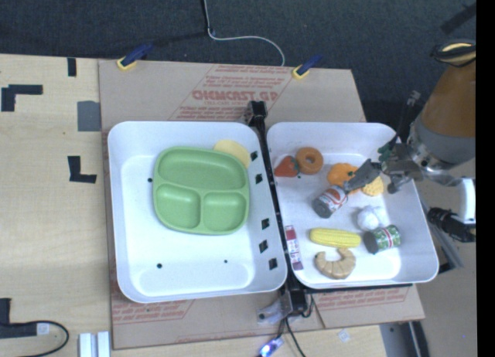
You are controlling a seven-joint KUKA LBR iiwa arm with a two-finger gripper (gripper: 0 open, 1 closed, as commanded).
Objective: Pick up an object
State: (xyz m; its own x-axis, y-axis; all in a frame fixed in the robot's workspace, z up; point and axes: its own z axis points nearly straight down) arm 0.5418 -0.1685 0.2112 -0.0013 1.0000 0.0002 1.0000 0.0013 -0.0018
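Note:
The right bin (410, 270) holds several small items: a brown donut (310, 160), a red piece (287, 166), an orange fruit (339, 173), a grey can (330, 200) lying on its side, a white lump (368, 216), a green-labelled can (383, 239), a corn cob (335, 237) and a croissant (336, 263). My gripper (377, 180) hangs over the bin's upper right part, above a yellow item (373, 188) and just right of the orange fruit. Its dark fingers (360, 179) are spread open and nothing sits between them.
In the left bin (131, 216) lie a green divided plate (203, 190) and a yellow piece (232, 150) at the plate's upper right. A black divider strip (267, 201) runs between the bins. The arm's grey body (448, 116) stands over the right bin's far right edge.

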